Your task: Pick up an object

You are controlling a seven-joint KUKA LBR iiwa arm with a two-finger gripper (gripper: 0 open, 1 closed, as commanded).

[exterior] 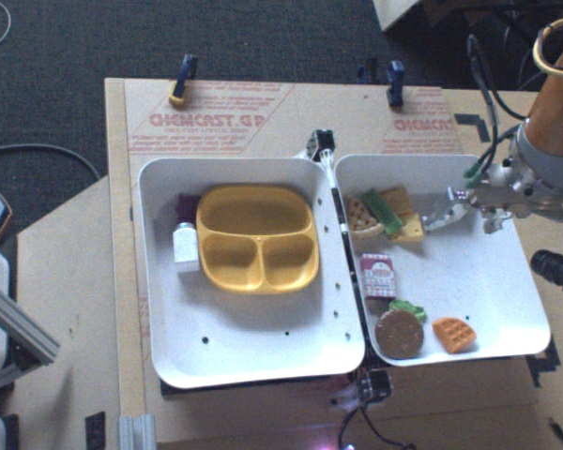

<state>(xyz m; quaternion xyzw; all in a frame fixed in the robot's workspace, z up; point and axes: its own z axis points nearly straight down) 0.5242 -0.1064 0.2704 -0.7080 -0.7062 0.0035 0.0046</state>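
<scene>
Right bin, far left corner: a round waffle-patterned biscuit lying flat, touching a green strip set at a slant across a tan slab, with a yellow wedge just beside them. Along the left wall, mid-way: a small pink-and-red packet, flat. Near edge: a brown round patty lying flat, a green leafy piece touching its far rim, and an orange waffle piece just beside it. Left bin: a yellow three-compartment plate in the middle; a white bottle and a dark purple item by its left rim.
</scene>
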